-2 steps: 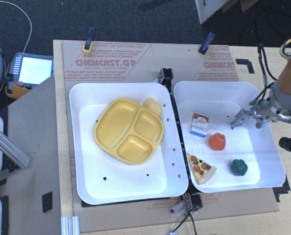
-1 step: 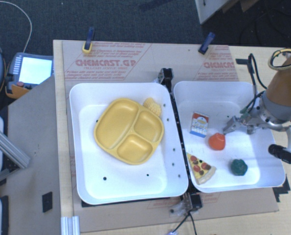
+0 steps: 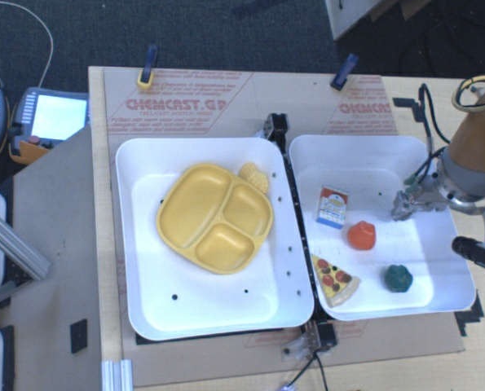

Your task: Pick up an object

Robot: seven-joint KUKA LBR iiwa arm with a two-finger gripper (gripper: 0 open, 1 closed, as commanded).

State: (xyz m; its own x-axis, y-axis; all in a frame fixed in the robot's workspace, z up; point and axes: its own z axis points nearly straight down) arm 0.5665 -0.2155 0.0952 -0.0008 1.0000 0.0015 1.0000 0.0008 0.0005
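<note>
Nothing has been lifted yet, as far as this view shows. The gripper point(image 3: 405, 205) sits low over the right bin point(image 3: 372, 149), toward that bin's 3 o'clock side, and no object shows between its fingers. Whether the fingers stand wide or narrow I cannot tell; they are small and blurred against the white floor.

Four candidates lie in the right bin. A tomato point(image 3: 361, 235) is nearest the gripper, at about 8 o'clock from it and apart from it. A carton point(image 3: 332, 208) lies near the bin's middle, at about 11 o'clock from the tomato. A pizza slice point(image 3: 336, 280) lies at the bin's 7 o'clock corner, close to the left wall. A green lump point(image 3: 399, 278), possibly a toy vegetable, sits at 5 o'clock in the bin, roughly 6 o'clock from the gripper.

The left bin point(image 3: 144, 218) holds a yellow tray point(image 3: 215, 217) with a corn cob point(image 3: 254, 177) at the tray's 1 o'clock edge, seemingly touching it.

So the reach into the bin looks done, but the whole grasp is left: settling over one object, closing on it, and raising it clear. The tomato seems the likeliest target, being closest, though it is round and could roll out of the fingers.
</note>
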